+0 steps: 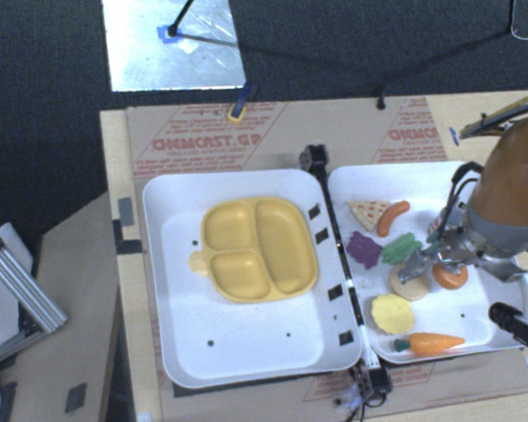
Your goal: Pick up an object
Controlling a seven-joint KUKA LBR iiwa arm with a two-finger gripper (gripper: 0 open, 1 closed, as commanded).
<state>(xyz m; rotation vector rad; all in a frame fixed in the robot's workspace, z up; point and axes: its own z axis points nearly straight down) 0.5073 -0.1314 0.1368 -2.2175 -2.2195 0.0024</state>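
Note:
The right bin [510,340] holds several toy foods: a pizza slice [369,213], a red-orange sausage [393,217], purple grapes [364,249], a green piece [399,250], a tan round piece [408,285], an orange round piece [451,277], a yellow disc [392,314] and a carrot [430,342]. My gripper [431,262] is low over the middle of this bin, between the tan piece and the orange piece, just right of the green one. It partly hides both round pieces. I cannot see whether it holds anything.
The left bin [180,351] carries a yellow divided plate [254,250]. A black hinge strip [337,254] runs between the two bins. The grey arm with its orange band [515,188] covers the right bin's right side.

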